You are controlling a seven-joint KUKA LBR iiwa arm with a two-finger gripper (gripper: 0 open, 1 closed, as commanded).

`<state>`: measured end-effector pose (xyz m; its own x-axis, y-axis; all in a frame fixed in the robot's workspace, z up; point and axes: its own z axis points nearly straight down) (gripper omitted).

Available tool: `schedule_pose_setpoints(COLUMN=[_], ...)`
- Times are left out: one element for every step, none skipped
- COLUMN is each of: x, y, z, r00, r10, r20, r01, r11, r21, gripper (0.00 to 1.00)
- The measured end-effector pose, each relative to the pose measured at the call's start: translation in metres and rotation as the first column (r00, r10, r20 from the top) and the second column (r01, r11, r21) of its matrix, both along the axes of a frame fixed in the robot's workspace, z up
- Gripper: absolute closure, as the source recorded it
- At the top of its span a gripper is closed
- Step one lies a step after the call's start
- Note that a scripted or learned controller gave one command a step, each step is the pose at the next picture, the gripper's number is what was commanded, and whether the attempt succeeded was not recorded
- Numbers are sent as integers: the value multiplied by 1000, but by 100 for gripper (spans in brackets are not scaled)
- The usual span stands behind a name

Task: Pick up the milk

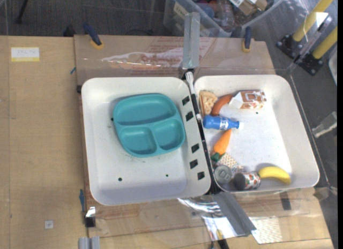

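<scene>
Banana (274,174) in right bin (300,130), milk (250,99)

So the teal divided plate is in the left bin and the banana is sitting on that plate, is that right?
Not quite. The teal divided plate does lie in the left bin, but the banana is not on it. The camera view shows the banana in the right bin, near its front right corner, beside a small can.

Two white bins (134,191), one teal tray (147,123), one banana (275,174), one carrot (222,142).
</scene>
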<state>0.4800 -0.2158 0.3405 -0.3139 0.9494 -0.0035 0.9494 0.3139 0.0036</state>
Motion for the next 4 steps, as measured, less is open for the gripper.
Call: schedule_pose_setpoints(x=[88, 191, 193, 193], y=[-6, 42, 42, 42], z=[-202, -249, -236, -236], r00=[997, 992, 992, 992], r10=[77, 126, 128, 128], r20=[-2, 9, 15, 15], r01=[-77, -126, -128, -128], r11=[997, 992, 992, 992], r21=[2, -3, -8, -8], gripper=[0, 0, 100, 0])
